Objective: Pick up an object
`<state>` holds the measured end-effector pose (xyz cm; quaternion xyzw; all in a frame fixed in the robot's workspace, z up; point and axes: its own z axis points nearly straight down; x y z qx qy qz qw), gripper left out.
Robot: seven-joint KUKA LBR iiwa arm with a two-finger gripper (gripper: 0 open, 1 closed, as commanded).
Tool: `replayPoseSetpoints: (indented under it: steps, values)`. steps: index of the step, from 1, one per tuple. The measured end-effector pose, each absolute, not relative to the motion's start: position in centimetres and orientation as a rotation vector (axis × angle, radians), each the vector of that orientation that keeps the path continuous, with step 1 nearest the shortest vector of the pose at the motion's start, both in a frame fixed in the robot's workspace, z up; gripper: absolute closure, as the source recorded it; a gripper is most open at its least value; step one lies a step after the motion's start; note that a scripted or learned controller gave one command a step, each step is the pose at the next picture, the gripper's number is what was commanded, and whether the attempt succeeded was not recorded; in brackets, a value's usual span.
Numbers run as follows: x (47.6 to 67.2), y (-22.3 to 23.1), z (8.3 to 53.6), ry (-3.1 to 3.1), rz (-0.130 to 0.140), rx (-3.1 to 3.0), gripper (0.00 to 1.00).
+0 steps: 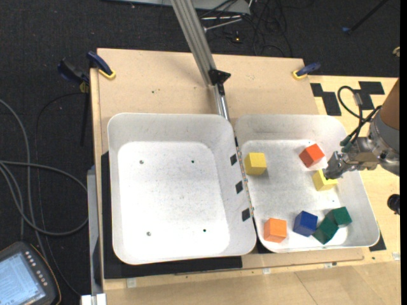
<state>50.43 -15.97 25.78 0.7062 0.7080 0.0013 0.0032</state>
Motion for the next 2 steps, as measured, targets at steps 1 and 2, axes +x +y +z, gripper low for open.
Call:
replayPoseSetpoints:
  steps: [1, 2]
  values:
    - [50.5, -16.0, 26.6, 2.223, 0.001, 2.217, 1.0]
    - [52.3, -11.6, 26.9, 2.229, 0.003, 2.212, 1.0]
